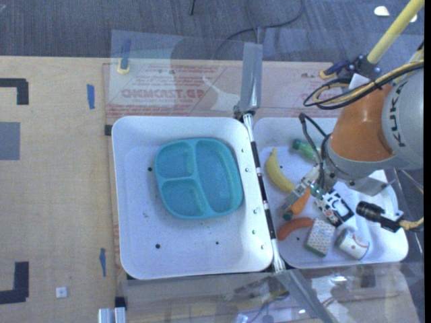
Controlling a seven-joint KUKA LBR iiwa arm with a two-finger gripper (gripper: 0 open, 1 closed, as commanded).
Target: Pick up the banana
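The yellow banana (276, 171) lies in the right bin (397, 247), close to its left wall and curving from the upper middle down to the right. My gripper (310, 188) hangs low over the right bin, just to the right of the banana's lower end and above a small orange item (297, 204). The arm's orange band (360, 134) rises behind it. Nothing of the banana shows inside the gripper.
A blue divided plate (199, 177) sits in the left bin (135, 247). The right bin also holds a green item (304, 148), a red sausage-shaped piece (294, 227), a speckled block (320, 237) and a white cup (353, 243). Cables trail at the upper right.
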